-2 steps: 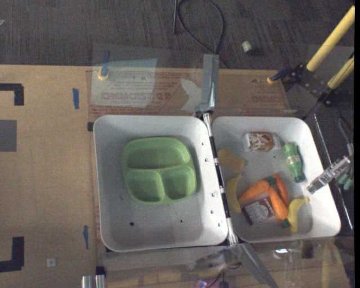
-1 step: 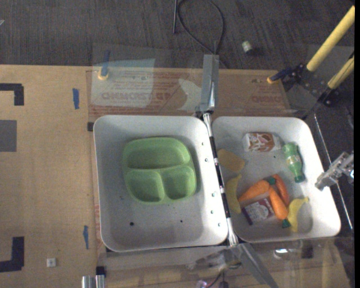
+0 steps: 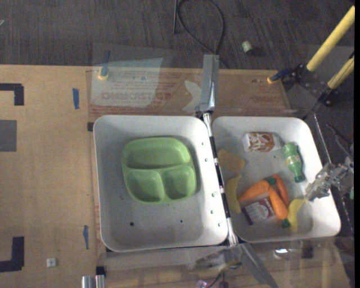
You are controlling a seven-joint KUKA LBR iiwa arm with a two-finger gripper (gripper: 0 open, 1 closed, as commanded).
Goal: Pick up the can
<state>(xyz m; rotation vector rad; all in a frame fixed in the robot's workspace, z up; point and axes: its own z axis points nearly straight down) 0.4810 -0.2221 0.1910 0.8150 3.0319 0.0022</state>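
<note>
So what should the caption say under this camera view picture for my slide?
End effector over the right bin, near the can; green tray in the left bin.

A green divided plate (image 3: 159, 169) lies in the left bin (image 3: 107, 225). The right bin (image 3: 320, 225) holds a green bottle (image 3: 292, 161), orange carrots (image 3: 261, 190), a banana (image 3: 295, 211) and a chip (image 3: 231, 160).

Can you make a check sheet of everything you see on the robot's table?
Surface: wooden bench bearing a left bin and a right bin.
Job's things: can lying in the right bin beside the carrots.
Clutter: green plate, green bottle, carton, banana.
Grippers: gripper over the right bin's right edge, apart from the can.
Cables: black cable on the floor.
Surroundings: yellow poles.
</note>
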